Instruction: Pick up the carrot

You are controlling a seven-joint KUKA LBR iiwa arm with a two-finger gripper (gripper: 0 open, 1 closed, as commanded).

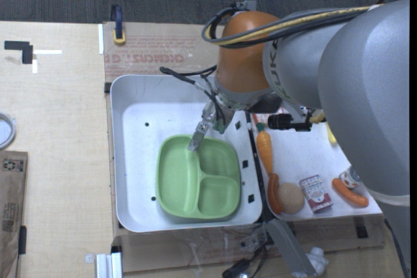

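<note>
Arm (365, 68): bulky smooth light-grey casing, rounded like a fat tube, glossy. Orange band (244, 52) above the wrist, dome-shaped, shiny. Part of dark lettering on the grey shell next to the orange (cut off, unreadable in full). Cable bundle (293, 21) along the top: black and yellow leads, looping in a coil over the orange part. More thin black wires at the wrist. End effector (197, 138): slim, metallic grey fingers, small dark-and-green mount above them.
</note>
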